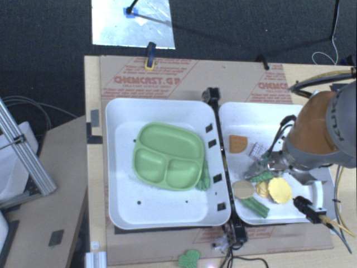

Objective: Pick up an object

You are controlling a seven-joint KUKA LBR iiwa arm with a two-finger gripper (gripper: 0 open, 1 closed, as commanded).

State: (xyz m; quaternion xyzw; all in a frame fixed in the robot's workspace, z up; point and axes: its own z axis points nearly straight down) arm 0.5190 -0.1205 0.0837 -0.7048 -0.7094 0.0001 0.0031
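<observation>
The right bin (pixel 245 116) holds several small objects: an orange piece (pixel 237 143), a small pink-patterned item (pixel 256 149), a tan disc (pixel 243 190), a yellow lump (pixel 279 190), a green stick (pixel 256 206) and a green piece (pixel 261 177). My gripper (pixel 266 165) reaches down into this bin from the right, just above the green piece and right of the pink item. The arm's orange band (pixel 315 124) looms over the bin's right half and hides what lies beneath it.
The left bin (pixel 120 205) carries a green sectioned tray (pixel 168 156) with a green scrap (pixel 204 177) at its right edge. A black divider (pixel 218 155) runs between the bins. A green item (pixel 189 258) lies on the bench in front.
</observation>
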